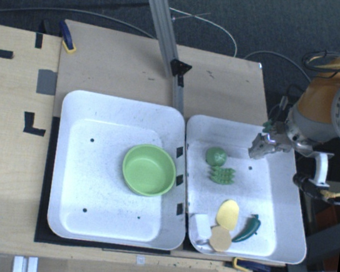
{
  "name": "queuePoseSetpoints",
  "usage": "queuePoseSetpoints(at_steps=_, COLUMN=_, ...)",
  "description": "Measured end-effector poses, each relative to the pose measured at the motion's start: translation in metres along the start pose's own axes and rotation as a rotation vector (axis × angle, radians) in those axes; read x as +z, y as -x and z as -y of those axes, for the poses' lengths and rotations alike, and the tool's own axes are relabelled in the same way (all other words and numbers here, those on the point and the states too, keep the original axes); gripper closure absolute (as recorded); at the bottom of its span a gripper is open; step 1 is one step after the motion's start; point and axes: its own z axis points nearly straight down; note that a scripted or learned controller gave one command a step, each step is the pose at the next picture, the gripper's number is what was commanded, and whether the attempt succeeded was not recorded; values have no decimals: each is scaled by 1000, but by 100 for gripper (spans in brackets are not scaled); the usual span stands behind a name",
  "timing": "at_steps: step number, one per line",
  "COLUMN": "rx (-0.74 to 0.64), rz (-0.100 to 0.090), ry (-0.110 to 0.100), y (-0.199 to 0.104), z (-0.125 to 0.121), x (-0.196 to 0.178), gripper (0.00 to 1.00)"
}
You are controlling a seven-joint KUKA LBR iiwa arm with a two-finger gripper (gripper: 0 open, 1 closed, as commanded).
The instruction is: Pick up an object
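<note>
In the right bin [285, 210] lie a green ball [216, 155], a ridged green piece [222, 175] just below it, a yellow oval [228, 214], a tan round piece [220, 238] and a dark green pepper [247, 229]. A light green bowl [148, 170] sits in the left bin [79, 150]. My gripper [259, 148] hangs over the right bin's upper right part, to the right of the green ball and apart from it. Nothing shows between its fingers.
A grey pole [166, 33] slants down from the top to the bins' shared upper corner. Cables [206, 22] run across the dark floor behind the bench. Black tape marks [31, 123] lie on the wood to the left.
</note>
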Motion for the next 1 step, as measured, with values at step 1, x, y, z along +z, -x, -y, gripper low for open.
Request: queuePoseSetpoints(at_steps=1, rx=0, rz=1, ry=2, y=-1, z=5, x=-61, gripper=100)
